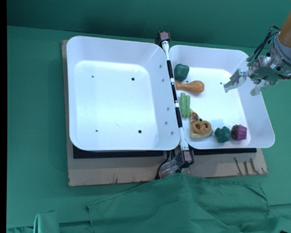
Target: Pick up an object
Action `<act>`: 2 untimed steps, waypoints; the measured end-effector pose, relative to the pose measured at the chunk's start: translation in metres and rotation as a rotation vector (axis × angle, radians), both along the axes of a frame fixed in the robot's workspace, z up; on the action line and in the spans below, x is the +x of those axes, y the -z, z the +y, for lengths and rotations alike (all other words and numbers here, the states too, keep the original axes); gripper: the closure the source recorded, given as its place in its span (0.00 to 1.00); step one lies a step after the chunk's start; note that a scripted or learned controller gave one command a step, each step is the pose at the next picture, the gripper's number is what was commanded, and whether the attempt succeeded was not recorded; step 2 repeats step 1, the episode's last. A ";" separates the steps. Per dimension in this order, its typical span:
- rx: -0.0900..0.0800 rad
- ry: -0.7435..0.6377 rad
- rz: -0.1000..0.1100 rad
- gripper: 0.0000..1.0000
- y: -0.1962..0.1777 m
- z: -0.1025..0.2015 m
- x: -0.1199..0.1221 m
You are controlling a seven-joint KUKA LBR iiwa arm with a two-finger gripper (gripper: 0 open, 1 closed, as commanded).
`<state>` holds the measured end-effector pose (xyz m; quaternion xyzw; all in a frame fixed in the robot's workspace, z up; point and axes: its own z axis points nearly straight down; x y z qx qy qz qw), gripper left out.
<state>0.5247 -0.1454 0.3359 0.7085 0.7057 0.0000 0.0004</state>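
Hovering over the right bin's (262, 115) upper right corner, the gripper (246, 83) has its two fingers spread wide with nothing between them. Every pickable thing sits to its left and lower in the camera view: the orange drumstick (190, 86) is nearest, long axis running left-right, green pepper (181, 71) just above it; pretzel (201, 127), dark green piece (222, 134) and purple piece (238, 132) line the bin's near edge. Left bin (116, 93) isn't in play.

Toys (202, 128) crowd the right bin's (252, 106) left and front.
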 end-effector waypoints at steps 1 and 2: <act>0.003 0.002 0.010 0.00 0.081 0.015 -0.061; 0.003 0.002 0.010 0.00 0.081 0.015 -0.061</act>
